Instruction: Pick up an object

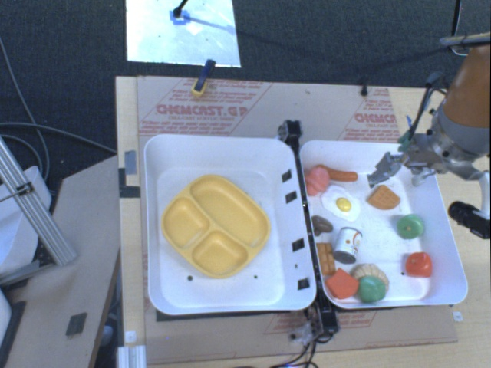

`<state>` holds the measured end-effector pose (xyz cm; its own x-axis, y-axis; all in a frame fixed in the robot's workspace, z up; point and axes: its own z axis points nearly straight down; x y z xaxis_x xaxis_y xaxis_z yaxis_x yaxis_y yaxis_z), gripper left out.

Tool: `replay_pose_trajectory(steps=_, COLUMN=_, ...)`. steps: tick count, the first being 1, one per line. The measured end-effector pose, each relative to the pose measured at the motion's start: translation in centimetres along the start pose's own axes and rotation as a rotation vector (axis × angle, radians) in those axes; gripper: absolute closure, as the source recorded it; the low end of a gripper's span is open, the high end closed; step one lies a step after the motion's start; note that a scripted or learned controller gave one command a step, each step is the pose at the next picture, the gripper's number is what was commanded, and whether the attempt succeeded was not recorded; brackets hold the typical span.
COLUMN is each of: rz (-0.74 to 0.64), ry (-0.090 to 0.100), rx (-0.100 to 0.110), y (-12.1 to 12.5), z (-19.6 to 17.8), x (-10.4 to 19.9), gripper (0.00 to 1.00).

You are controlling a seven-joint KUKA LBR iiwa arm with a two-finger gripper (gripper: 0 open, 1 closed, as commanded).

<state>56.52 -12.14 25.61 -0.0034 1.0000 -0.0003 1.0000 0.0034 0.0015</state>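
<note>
the surface [230, 102] carries two white bins. the left bin [169, 152] holds a yellow divided tray [216, 225]. over the right bin [441, 205], crowded with toy food, the gripper [391, 167] hangs near the fried egg [341, 203]; whether its fingers are apart, i can't tell.

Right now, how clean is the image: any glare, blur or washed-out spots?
Camera view: strong glare on the shiny sheet at top, washed nearly white. The white bins are bright, with soft shadows along their inner walls. The gripper and small toys look soft; the yellow tray reads clearly.
</note>
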Motion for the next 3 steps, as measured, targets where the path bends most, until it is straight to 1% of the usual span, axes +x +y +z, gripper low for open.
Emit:
replay_pose_trajectory(steps=1, rz=0.004, ry=-0.003, rx=-0.013, y=-7.9, z=-11.9, x=-0.6, gripper=0.0)
replay_pose_trajectory(steps=2, rz=-0.002, ry=-0.005, rx=-0.021, y=-7.8, z=-28.8, x=-0.8, gripper=0.0)
replay_pose_trajectory(steps=3, rz=-0.006, ry=-0.003, rx=-0.008, y=-7.8, z=-29.1, x=-0.7, gripper=1.0)
